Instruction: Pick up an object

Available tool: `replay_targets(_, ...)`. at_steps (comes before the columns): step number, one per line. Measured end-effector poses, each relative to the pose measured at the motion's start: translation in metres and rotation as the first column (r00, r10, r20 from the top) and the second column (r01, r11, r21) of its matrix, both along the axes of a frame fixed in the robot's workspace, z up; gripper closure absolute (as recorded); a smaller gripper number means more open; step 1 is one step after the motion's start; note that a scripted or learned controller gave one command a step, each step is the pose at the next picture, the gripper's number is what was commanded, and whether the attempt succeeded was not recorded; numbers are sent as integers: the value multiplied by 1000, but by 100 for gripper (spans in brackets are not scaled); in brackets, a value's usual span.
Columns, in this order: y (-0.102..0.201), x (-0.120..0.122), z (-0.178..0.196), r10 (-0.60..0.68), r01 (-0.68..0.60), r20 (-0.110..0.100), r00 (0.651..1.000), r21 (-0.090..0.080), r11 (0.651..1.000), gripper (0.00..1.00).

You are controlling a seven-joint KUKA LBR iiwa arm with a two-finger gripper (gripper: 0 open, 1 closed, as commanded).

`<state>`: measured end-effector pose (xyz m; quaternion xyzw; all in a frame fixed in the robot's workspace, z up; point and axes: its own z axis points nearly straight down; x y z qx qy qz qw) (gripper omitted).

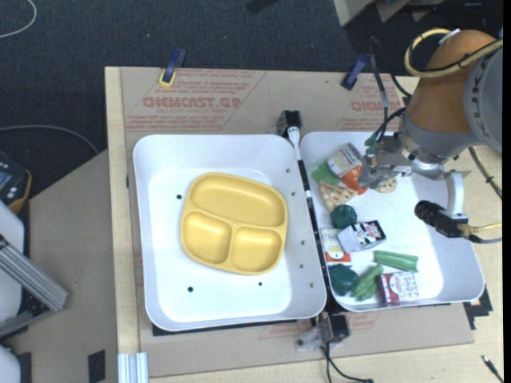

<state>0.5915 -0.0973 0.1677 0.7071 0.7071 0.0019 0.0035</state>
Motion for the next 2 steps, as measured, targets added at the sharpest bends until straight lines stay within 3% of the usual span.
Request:
replay_targets(1, 0, 2, 54, 1, -1, 1, 1000, 0, 1000, 100)
replay_targets(2, 59, 12, 55, 7, -7, -3, 1000, 3, 1000, 100)
